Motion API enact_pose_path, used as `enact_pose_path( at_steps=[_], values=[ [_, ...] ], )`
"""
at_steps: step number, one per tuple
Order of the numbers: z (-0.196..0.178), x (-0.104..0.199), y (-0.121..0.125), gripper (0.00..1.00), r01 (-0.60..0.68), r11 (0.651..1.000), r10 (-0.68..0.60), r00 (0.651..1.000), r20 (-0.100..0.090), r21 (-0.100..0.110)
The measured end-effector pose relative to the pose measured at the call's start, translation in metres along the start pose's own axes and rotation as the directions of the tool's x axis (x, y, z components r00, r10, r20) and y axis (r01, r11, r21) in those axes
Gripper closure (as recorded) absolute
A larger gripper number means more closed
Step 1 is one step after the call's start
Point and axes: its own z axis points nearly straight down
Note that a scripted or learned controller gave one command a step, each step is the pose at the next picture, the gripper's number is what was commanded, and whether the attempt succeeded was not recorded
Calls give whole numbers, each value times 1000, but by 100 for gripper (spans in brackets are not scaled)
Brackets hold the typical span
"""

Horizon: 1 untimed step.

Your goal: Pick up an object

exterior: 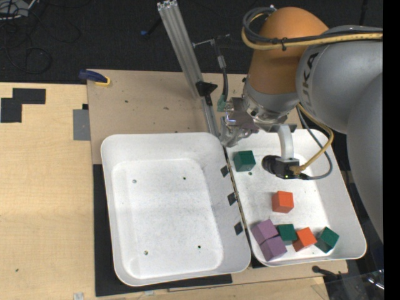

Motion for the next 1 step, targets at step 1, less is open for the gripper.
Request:
enact_pose_path(
  at_steps=[1],
  values=[
    [10, 43, 4, 100, -2, 1000, 2, 1000, 1, 0]
  ],
)
